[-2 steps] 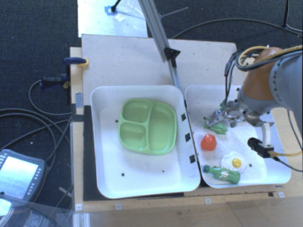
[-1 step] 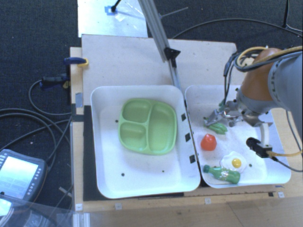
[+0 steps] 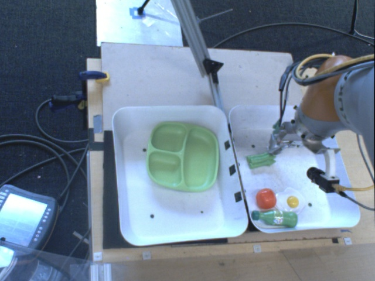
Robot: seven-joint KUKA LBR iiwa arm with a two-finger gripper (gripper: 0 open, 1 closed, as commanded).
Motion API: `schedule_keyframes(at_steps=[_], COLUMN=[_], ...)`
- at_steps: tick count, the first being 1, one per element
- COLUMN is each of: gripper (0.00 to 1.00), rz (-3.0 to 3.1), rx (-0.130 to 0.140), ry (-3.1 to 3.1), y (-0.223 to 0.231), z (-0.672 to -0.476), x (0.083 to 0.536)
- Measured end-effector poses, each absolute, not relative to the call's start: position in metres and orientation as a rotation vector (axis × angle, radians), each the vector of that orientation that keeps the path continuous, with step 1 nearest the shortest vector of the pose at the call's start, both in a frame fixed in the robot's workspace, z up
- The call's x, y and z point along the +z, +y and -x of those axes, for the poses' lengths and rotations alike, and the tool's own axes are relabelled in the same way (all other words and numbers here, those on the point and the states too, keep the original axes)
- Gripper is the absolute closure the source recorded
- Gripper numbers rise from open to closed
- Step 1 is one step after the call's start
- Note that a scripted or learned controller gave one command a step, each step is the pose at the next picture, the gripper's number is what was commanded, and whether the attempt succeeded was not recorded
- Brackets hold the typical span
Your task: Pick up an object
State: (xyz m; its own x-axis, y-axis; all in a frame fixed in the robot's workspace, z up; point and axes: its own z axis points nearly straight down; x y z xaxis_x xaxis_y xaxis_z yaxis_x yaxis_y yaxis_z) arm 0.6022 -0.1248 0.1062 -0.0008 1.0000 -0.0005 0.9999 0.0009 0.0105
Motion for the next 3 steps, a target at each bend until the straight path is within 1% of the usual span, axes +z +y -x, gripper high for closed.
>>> schedule_keyframes(at_steps=[1,2,3], gripper=[1.0,1.0,1.0], rz=[-2.212,-2.212,-2.21], rx=[0.006,0.006,0.007], ry=[2.225,2.224,2.224], y=[-0.118,-0.122,-0.122], z=[-0.604,-0.603,-0.605], x=[0.152,0.197,0.252])
